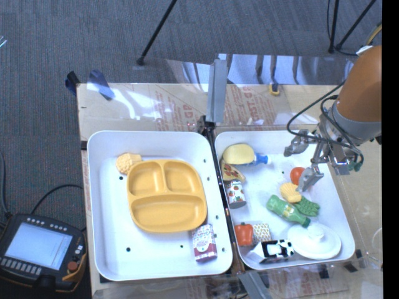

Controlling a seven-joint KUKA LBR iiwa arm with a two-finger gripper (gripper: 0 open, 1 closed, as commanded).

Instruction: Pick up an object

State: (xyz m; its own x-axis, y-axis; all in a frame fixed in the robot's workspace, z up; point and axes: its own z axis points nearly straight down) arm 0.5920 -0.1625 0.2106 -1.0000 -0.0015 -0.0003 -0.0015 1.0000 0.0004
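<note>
Plastic bins, a plastic tray and a dull carpet

The two white bins point(100, 167) look like smooth, faintly glossy plastic; the yellow tray point(166, 195) at centre left is matt plastic. The table point(149, 108) shines under clear film, and the floor point(75, 23) is rough grey carpet.

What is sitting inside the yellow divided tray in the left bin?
The yellow divided tray shows bare yellow floors in all three compartments. A small red-and-white carton lies past its near right corner, outside it. Whatever lies beneath the tray is covered.
</note>
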